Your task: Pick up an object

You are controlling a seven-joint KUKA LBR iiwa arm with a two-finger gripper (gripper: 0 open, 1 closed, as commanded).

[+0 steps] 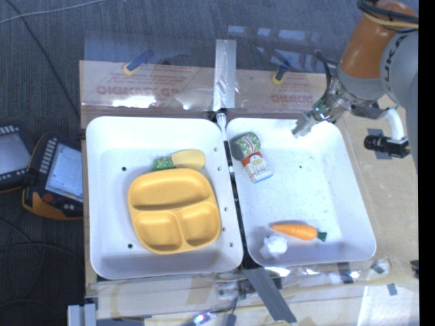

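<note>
**Tool high at right bin's far corner**

Right bin [353, 182]: carrot [296, 231] and white lump [275, 244] near front edge; can [247, 145] and carton [257, 168] at far-left corner. Tool [307, 123] above far-right corner; grip state cannot be determined.

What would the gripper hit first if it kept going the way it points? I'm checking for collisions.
The gripper points down-left over the right bin's far corner. Going on, it would probably meet the bin floor first, short of the small can; depth is hard to judge.
</note>
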